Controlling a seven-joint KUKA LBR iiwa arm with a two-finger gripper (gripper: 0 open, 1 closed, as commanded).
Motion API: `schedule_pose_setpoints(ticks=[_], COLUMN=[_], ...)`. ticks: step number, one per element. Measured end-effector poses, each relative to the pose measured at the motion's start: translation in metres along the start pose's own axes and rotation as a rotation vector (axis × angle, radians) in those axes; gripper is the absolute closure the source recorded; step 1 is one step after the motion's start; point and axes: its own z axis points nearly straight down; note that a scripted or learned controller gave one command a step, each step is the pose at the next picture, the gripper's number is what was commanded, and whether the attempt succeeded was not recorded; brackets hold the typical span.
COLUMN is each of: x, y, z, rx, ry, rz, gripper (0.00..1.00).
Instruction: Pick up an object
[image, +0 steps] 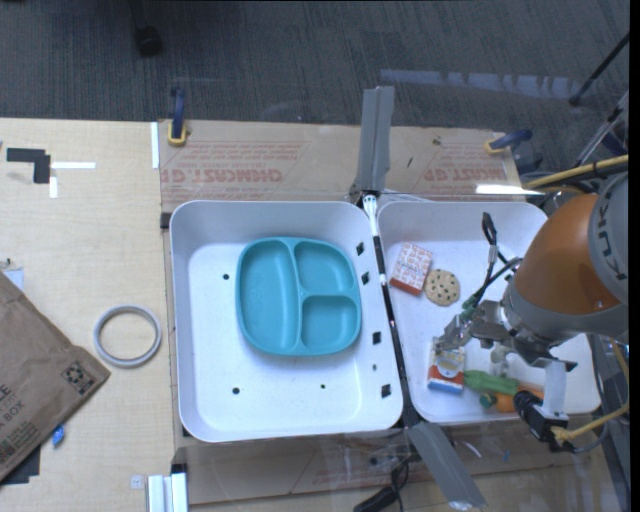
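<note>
I see the end effector (452, 345) low in the right bin (470, 215), just above a small red-white-blue carton (446, 380); can't tell its grip state. Right of the carton: green and orange plastic veg (492, 388). Up from it: round speckled cookie (441, 288), red patterned packet (411, 268). Left bin (200, 330) holds a smooth teal three-compartment plate (298, 296). Tape ring (127, 334) on the wooden worktop (80, 250).

Hidden and cut-off parts around the right bin

The grey arm with its orange band (572, 262) runs off the right edge and covers the right bin's far side. The claw (455, 343) is too small and blurred to read its fingers. The brown cardboard box (35, 375) is cut by the left edge; its print is partly legible.
</note>
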Motion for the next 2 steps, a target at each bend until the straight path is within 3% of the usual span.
schedule_pose_setpoints(ticks=[1, 2], x=[0.0066, 0.0059], y=[-0.0053, -0.0053], z=[0.0157, 0.0079], rx=[0.011, 0.013], ry=[-0.001, -0.001], rz=[0.085, 0.088], gripper=[0.00, 1.00])
